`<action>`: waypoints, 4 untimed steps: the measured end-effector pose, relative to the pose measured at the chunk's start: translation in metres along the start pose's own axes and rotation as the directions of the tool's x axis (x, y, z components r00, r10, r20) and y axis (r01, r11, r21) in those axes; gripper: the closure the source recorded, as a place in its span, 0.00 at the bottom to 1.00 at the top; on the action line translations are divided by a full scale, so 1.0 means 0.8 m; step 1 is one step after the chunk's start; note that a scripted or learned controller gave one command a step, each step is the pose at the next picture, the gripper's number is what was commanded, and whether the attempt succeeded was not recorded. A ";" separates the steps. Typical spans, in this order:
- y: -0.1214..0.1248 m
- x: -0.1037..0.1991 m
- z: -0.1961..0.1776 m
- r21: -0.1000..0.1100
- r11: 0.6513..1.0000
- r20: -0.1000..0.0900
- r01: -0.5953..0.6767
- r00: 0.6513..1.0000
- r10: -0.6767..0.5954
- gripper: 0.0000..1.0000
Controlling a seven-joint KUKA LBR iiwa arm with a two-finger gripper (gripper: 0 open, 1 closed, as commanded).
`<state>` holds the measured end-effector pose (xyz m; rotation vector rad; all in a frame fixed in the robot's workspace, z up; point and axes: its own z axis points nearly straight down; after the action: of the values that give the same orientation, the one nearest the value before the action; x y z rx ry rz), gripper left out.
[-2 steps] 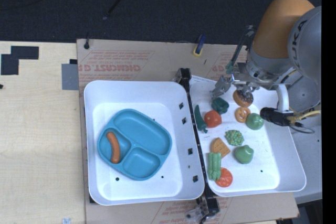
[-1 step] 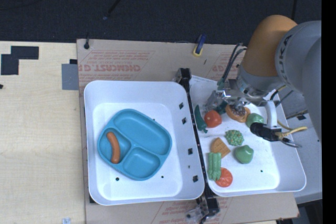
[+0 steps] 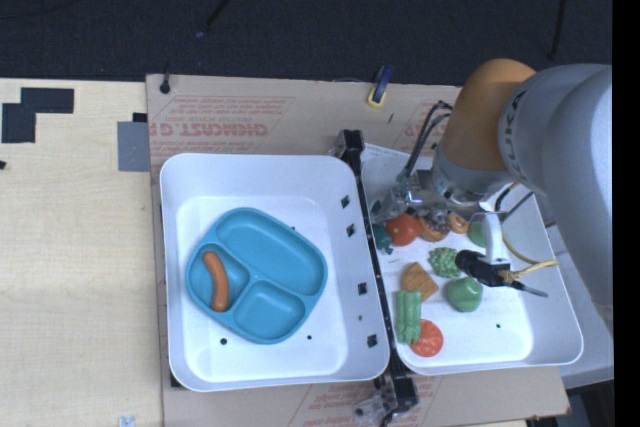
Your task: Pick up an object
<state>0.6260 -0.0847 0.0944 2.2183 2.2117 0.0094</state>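
Tool (image 3: 411,206) low over the upper left part of the right bin (image 3: 545,340), grip state cannot be told from this angle. Red tomato (image 3: 402,232) lies just below the tool, touching or nearly touching it, near the bin's left wall. It is round, glossy red, with a small green bit at its left. Orange piece (image 3: 433,231) sits right beside the tomato. Below these: broccoli (image 3: 443,261), tan cracker (image 3: 420,281), green pepper (image 3: 463,294), green pod (image 3: 408,316), red-orange round piece (image 3: 428,340). Left bin (image 3: 190,345) holds a blue divided plate (image 3: 275,260) with a sausage (image 3: 216,278). Both bins on the counter (image 3: 70,295).
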 end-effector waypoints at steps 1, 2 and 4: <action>0.006 -0.002 0.000 -0.004 1.000 0.003 0.000 1.000 0.000 0.00; 0.004 -0.004 -0.011 0.002 1.000 0.003 -0.003 1.000 0.003 1.00; 0.007 -0.018 -0.145 0.008 1.000 -0.002 -0.005 1.000 0.005 1.00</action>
<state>0.6302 -0.0989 0.2104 2.2292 2.2109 0.0027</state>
